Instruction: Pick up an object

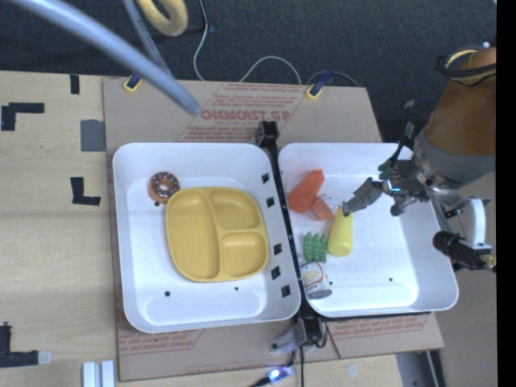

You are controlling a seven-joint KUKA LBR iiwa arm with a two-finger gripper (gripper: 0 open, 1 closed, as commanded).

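Note:
The right bin [419, 289] holds several small objects near its left wall: an orange carrot-shaped piece [305, 189], a small pink-orange piece [322, 209], a yellow bottle [340, 234], a green leafy toy [314, 247] and a small labelled can [314, 279]. My gripper [373, 208] hangs over the middle of that bin, just right of and above the yellow bottle. It is open, its dark fingers [359, 199] spread apart with nothing between them. The left fingertip ends close to the bottle's top.
The left bin [137, 297] holds a yellow divided plate [216, 232] and a chocolate doughnut [164, 186]. A black divider [279, 216] runs between the bins. A grey pole [97, 31] crosses the upper left. Bare white floor lies in the right bin's lower right.

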